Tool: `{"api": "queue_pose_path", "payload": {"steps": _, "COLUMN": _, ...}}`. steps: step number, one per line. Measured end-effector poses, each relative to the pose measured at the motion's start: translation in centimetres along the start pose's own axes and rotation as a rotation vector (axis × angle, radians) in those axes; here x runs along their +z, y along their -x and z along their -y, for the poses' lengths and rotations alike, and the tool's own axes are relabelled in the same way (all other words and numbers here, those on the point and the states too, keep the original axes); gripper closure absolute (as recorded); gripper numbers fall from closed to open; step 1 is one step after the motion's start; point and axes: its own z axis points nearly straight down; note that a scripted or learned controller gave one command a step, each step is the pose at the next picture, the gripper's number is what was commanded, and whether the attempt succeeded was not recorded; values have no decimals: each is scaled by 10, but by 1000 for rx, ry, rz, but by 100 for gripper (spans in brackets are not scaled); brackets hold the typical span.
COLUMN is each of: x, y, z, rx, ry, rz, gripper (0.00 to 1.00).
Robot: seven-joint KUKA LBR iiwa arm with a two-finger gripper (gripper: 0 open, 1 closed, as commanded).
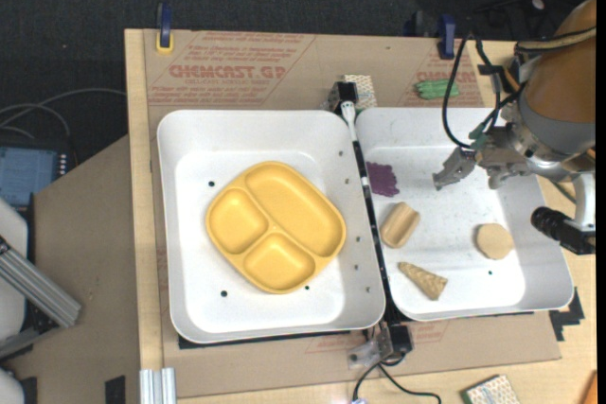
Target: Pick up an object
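Note:
The right bin (530, 293) holds several small objects: a purple piece (382, 177) near its left wall, a tan cylinder-like piece (400, 224), a tan cone (422, 279) and a round tan disc (493, 241). My gripper (467, 177) hangs over the upper middle of this bin, above and between the purple piece and the disc. Its fingers are spread apart and nothing sits between them. A yellow divided plate (275, 224) lies in the left bin (180, 147).
A green object (436, 90) lies on the bench behind the right bin. Black cables (459, 80) run down to the wrist. A black fixture (561, 227) sticks in at the right bin's right edge. A ridge (365, 203) separates the bins.

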Motion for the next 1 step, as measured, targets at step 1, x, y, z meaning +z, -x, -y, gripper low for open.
{"api": "queue_pose_path", "payload": {"steps": 1, "x": 125, "y": -9, "z": 42, "rx": 2, "ry": -3, "rz": 0, "gripper": 0}}
